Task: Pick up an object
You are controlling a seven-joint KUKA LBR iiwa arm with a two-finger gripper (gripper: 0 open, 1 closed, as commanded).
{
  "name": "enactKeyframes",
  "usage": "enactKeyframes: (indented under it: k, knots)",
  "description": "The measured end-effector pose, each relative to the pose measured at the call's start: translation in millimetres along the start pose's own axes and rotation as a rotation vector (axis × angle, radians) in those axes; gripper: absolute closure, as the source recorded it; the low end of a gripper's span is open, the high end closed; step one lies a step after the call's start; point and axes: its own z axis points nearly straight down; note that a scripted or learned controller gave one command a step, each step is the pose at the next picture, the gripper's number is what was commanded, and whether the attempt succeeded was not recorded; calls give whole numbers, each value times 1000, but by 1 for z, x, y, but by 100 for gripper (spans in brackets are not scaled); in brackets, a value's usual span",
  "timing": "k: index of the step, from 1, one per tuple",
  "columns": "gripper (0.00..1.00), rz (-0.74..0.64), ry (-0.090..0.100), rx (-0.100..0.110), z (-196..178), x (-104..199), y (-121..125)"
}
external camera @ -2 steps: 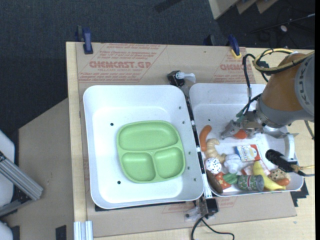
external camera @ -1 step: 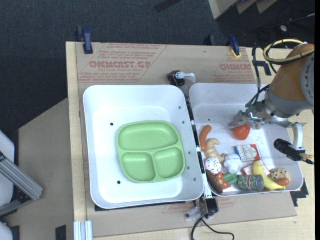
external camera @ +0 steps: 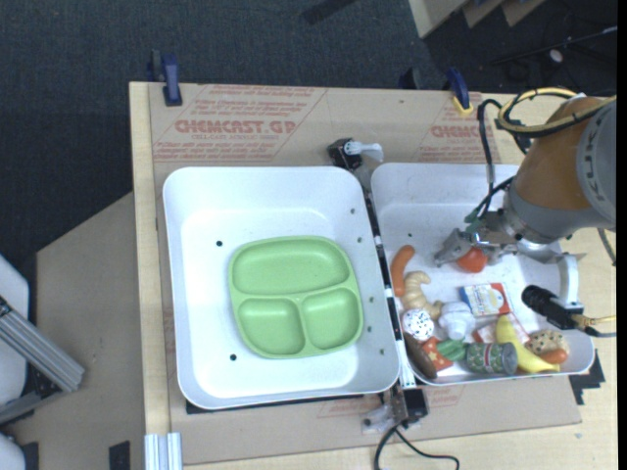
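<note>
My gripper is low over the middle of the right bin, reaching in from the right on the grey arm with its orange band. A small red object lies right at the gripper's tip; whether it is gripped is unclear. To its left lie an orange carrot-like piece and a beige lumpy piece. Below the gripper sits a small red, white and blue box.
Along the right bin's near edge lie a white die, a white lump, a green can, a yellow banana and a brown die. The left bin holds a green divided plate.
</note>
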Motion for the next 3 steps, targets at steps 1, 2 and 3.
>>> enactKeyframes:
  k: [1,2,3]
  knots:
    - [0,1,-5,-8,-1,-25,28]
    - [0,1,0,1,0,4,-3]
    - [0,1,-5,-7,0,-18,22]
